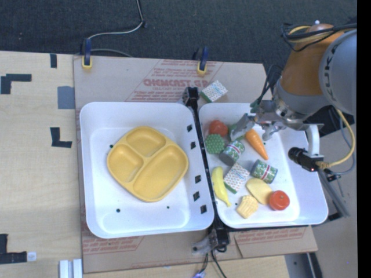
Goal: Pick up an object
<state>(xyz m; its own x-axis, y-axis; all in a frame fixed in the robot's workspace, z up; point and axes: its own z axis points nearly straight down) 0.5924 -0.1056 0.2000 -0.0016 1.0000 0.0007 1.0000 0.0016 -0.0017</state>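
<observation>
In the right bin on the cardboard-covered bench, the spread pincer hovers over the carrot, whose tip points toward the bin's near right corner, crowded by a tomato, cans, a banana, while the left bin holds a yellow tray.

Orange toy carrot, lying tilted (green top hidden), right bin, among toy foods
</observation>
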